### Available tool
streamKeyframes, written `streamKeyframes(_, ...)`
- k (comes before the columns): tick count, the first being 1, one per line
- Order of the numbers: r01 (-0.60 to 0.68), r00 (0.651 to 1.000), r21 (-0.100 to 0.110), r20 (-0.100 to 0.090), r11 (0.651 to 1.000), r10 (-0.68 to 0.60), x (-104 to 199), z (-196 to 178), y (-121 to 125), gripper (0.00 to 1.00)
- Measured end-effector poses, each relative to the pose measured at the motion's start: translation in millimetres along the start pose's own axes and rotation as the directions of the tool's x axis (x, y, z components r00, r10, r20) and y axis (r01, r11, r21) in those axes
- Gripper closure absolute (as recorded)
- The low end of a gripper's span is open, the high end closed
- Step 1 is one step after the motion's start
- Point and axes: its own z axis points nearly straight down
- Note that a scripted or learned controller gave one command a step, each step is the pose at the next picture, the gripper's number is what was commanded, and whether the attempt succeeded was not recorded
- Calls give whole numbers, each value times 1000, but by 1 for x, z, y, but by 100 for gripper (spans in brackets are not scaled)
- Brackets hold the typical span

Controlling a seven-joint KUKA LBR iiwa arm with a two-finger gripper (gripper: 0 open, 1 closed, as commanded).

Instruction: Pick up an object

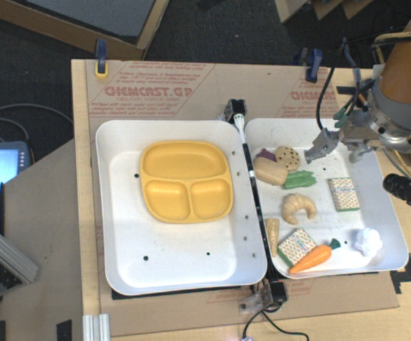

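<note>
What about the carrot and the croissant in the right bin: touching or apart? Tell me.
Apart. The camera view shows the carrot near the bin's front edge and the croissant farther back, with a checkered packet and bare white floor between them.

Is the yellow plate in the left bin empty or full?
Empty. The yellow plate lies flat in the left bin, and all three compartments show bare yellow.
</note>
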Motion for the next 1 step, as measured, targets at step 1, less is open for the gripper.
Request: streamKeyframes(1, 2, 1000, 4, 0, 1000, -2, -12, 116, 72, 0)
